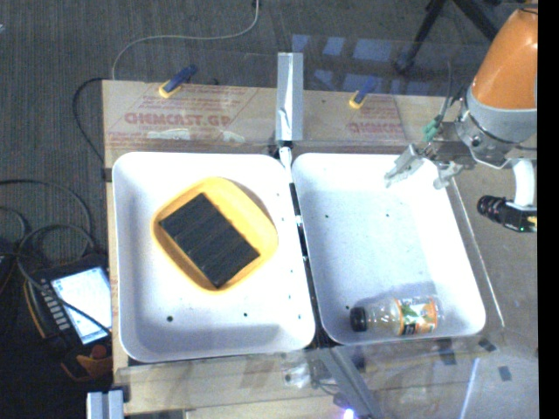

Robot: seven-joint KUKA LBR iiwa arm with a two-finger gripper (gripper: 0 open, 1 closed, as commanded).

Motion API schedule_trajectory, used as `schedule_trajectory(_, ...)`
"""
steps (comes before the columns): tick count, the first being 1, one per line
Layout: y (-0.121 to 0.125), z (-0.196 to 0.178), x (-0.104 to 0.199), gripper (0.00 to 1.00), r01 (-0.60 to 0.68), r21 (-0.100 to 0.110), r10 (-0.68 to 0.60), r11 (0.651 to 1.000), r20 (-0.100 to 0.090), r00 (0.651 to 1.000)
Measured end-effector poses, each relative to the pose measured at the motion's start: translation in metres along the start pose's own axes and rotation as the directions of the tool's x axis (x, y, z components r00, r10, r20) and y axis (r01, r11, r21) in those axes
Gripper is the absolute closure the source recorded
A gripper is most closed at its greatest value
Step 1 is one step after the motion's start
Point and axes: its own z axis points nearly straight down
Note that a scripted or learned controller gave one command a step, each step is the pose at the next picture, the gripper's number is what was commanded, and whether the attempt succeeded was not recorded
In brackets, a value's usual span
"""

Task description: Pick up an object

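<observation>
A yellow dish with a black ridged slab in it (214, 234) lies in the left bin (140, 321). In the right bin (376, 234), a small clear bottle with a black cap and orange label (397, 316) lies on its side near the front edge. My gripper (422, 169) hangs over the back right corner of the right bin, far from the bottle. Its two pale fingers are spread apart with nothing between them.
A metal divider post (288, 103) stands at the back between the bins. Two yellow-and-blue clamps (177, 80) sit on the cardboard behind them. A tablet (79, 299) and cables lie on the floor at the left.
</observation>
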Motion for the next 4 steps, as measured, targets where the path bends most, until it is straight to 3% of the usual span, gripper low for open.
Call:
schedule_trajectory(1, -0.064, 0.056, -0.022, 0.0, -0.199, 0.001, 0.199, 0.98, -0.001, 0.98)
schedule_trajectory(2, -0.102, 0.033, -0.032, 0.0, 0.109, -0.001, -0.109, 0.994, 0.001, 0.994)
schedule_trajectory(3, -0.112, 0.125, -0.06, 0.0, 0.406, 0.0, -0.406, 0.914, -0.001, 0.914)
schedule_trajectory(4, -0.109, 0.099, -0.028, 0.0, 0.203, -0.002, -0.203, 0.979, 0.001, 0.979)
